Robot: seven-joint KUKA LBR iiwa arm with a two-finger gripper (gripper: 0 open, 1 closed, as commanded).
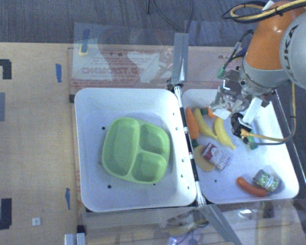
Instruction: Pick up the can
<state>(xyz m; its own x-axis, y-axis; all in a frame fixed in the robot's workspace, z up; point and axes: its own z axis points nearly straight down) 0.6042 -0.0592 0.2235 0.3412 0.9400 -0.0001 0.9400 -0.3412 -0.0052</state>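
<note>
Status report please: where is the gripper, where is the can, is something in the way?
Gripper above right bin's far end, over the bananas. Can lying mid-bin, untouched. Orange carrot close beside it.

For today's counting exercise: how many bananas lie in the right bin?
2. One banana lies below the gripper; the other banana lies just left of it, beside a carrot. The arm may hide more.

Wood tabletop (30,152) carries two white bins side by side: left bin (89,188), right bin (288,137); blue tape marks (58,73).
</note>
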